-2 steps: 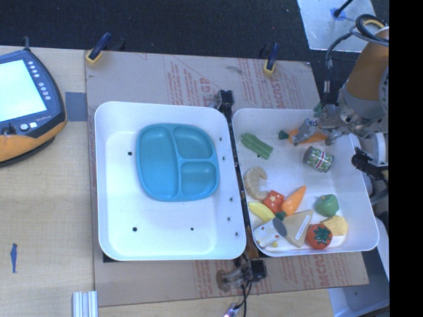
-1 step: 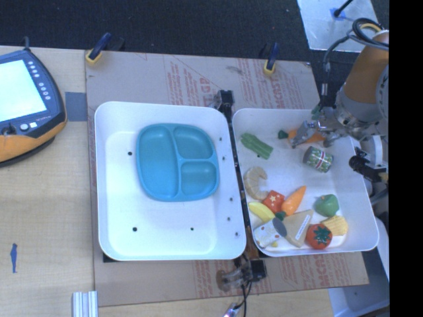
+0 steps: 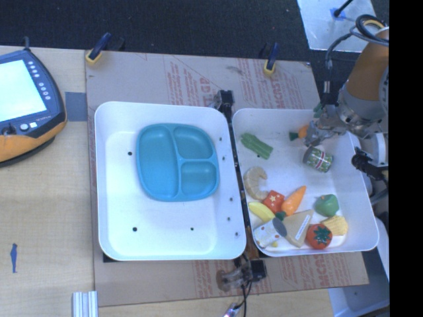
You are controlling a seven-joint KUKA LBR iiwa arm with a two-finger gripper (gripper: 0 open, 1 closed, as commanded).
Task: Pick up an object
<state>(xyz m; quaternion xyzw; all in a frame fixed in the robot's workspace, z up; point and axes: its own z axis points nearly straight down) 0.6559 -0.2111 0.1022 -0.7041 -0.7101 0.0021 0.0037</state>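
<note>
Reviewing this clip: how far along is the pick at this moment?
Done: the arm has reached over the right bin, with the gripper low, just above the small can. In hand: nothing visibly; the can lies on the bin floor. Left: closing on an object and lifting it. The other toy foods sit clustered at the bin's near end, and the blue plate lies in the left bin.

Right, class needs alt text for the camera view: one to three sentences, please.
The gripper hangs over the right bin, close above a small can, among toy foods including a carrot and tomato. The left bin holds a blue divided plate.
</note>
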